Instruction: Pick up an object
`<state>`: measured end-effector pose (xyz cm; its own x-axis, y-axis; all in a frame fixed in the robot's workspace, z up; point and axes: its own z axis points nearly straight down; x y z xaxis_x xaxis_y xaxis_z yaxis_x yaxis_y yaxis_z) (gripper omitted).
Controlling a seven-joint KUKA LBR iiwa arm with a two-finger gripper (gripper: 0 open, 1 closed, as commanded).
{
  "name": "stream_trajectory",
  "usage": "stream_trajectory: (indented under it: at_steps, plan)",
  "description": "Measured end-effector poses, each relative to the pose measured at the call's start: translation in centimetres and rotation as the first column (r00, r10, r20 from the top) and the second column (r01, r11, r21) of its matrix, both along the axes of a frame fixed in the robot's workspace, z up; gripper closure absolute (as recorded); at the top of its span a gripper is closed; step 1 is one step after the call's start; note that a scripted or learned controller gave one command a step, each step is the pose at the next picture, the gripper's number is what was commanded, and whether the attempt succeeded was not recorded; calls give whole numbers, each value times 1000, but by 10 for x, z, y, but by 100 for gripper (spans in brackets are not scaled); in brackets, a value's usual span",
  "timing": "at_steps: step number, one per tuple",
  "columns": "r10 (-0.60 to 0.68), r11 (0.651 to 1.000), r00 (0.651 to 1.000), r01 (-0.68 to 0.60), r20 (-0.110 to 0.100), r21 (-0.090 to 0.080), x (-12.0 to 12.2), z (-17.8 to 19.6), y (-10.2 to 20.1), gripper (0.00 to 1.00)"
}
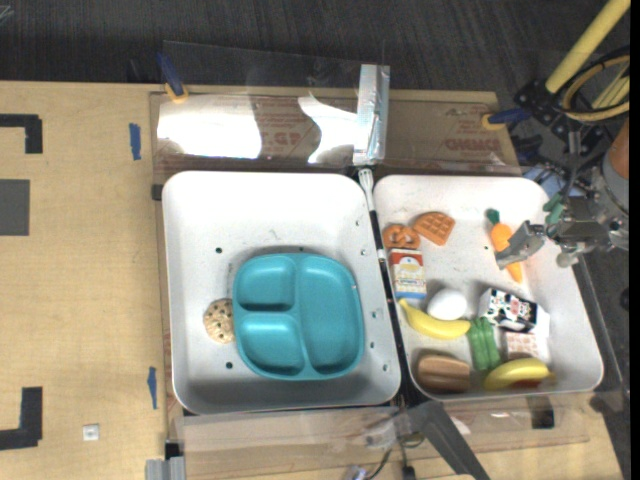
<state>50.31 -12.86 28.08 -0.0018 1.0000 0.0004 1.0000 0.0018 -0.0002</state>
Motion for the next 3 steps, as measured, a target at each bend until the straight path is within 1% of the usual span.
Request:
stream_trajectory:
  at_steps: [1,2,3]
  plan:
    - [-61,998,998,61,8,2,16,63,68,0]
    - [-150,989,989,150,-13,-2,-27,-102,53,0]
    - [-423,906,906,423,3,-1,-6,-33,-1,0]
